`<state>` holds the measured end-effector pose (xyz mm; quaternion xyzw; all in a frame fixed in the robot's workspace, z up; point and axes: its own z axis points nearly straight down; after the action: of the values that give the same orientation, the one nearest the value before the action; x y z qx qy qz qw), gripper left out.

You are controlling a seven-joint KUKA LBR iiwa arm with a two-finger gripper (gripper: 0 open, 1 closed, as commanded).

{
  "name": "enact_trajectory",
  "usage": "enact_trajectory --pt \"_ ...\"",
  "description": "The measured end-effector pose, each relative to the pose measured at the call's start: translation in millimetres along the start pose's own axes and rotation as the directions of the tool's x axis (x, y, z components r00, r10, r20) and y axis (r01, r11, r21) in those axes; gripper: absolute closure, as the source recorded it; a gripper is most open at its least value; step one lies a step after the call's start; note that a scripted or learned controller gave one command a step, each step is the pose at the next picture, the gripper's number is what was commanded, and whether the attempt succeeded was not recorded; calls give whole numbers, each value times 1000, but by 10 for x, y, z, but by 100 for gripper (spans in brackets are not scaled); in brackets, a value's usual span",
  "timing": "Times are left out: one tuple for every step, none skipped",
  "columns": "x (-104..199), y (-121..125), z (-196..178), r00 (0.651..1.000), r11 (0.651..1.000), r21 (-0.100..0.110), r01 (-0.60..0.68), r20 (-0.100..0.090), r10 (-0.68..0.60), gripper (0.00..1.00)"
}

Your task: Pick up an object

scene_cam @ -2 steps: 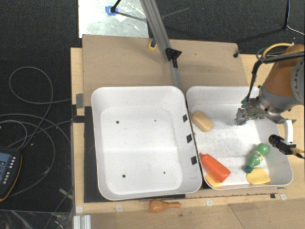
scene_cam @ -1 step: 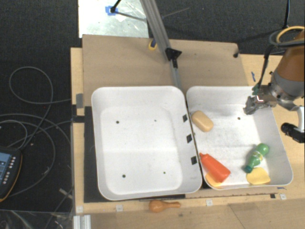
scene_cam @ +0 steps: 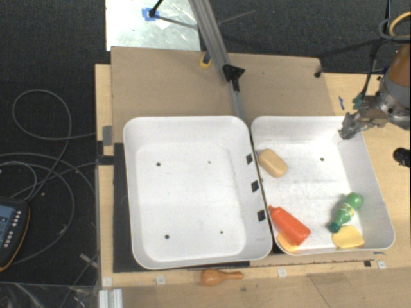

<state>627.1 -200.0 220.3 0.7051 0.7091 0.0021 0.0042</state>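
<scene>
The gripper (scene_cam: 350, 128) hangs over the far right corner of the right bin (scene_cam: 308, 140), and the view is too small and blurred there to tell whether it is released or clenched; nothing shows in its grasp. Four candidates lie in that bin: a tan loaf-shaped piece (scene_cam: 273, 163) against the left wall, an orange wedge (scene_cam: 289, 226) at the near left corner, and a green bottle (scene_cam: 345, 212) touching a yellow piece (scene_cam: 349, 237) near the right. They look like light, stiff, rather slick plastic toys; the tan piece, lying apart, probably suits a grip across its narrow width best
</scene>
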Motion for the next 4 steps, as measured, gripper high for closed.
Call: enact_trajectory --pt "65 -44 -510 1000 1000 1 2 -1 -2 100" --pt "635 40 -554 1000 1000 5 6 -4 -6 100" --pt "1063 63 -491 1000 1000 8 4 -4 -4 100" --pt "1626 103 -508 1000 1000 7 5 -4 -5 100"
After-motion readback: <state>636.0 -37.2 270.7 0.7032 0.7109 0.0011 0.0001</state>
